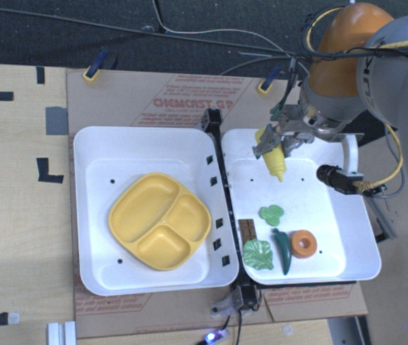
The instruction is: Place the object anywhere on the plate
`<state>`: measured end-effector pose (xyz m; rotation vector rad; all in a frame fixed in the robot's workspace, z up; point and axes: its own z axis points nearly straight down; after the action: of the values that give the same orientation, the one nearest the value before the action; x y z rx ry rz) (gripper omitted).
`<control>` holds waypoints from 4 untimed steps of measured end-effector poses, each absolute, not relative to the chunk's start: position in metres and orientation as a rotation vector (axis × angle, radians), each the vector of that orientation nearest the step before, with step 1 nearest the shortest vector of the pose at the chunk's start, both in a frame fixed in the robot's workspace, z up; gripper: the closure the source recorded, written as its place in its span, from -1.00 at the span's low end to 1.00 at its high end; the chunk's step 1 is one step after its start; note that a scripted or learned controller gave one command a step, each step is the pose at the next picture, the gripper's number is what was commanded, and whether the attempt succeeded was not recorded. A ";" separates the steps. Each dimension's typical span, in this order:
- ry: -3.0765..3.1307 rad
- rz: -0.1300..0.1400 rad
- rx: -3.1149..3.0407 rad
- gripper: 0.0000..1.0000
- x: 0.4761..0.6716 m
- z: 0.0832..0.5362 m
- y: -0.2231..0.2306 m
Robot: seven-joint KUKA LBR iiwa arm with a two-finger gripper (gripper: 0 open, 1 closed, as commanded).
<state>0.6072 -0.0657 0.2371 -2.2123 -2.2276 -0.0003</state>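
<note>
A yellow three-compartment plate (pixel 159 220) lies in the left bin (pixel 96 157). My gripper (pixel 276 144) hangs over the far part of the right bin (pixel 355 257), shut on a yellow pear-shaped toy (pixel 275 162) that hangs below its fingers, above the bin floor. The plate is well to the lower left of the gripper.
In the right bin lie a small green leaf piece (pixel 271 213), a brown block (pixel 247 229), a green lettuce piece (pixel 258 254), a dark green pepper (pixel 283 249) and an orange ring (pixel 304 244). A black divider (pixel 222 192) runs between the bins.
</note>
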 end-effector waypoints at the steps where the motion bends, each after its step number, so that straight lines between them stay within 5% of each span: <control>1: -2.226 0.003 -2.213 1.00 0.612 0.224 -0.012; 4: -2.227 -0.001 -2.214 1.00 0.650 0.217 0.120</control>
<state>0.6502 0.1200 0.2167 -2.2144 -2.2267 -0.0005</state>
